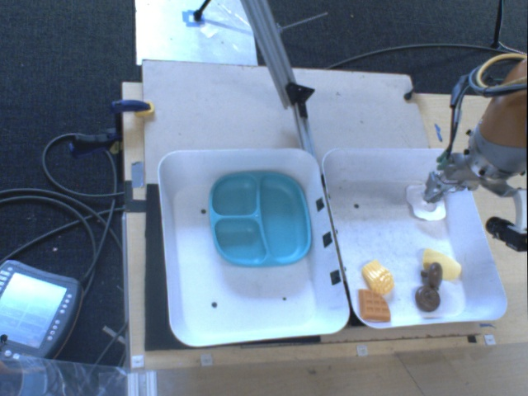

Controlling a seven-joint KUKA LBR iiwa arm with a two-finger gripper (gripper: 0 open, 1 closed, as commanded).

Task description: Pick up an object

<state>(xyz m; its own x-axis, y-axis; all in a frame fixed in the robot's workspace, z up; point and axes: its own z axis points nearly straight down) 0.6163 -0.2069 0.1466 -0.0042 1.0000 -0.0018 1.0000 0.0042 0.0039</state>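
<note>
White bins sit side by side on a pale bench, seen from above at a slant. The left bin [177,246] holds a teal plate [260,219] with three compartments, lying flat near the bin's middle.

The right bin [363,188] holds several small objects. A small white object [425,207] lies near the bin's far right side. The gripper [435,190] hangs directly over it, at or just above its top edge; whether they touch cannot be told. The fingers are small and blurred, so whether they are open or closed cannot be told, and nothing can be seen held between them.

Toward the near end of the right bin lie four food-like toys. A yellow ridged piece [378,277] sits just above an orange waffle square [374,306], the two nearly touching. To their right, a pale yellow piece [443,263] rests against a brown lumpy piece [428,287].

The arm [499,130] enters from the right, grey with an orange section and looped cables.
</note>
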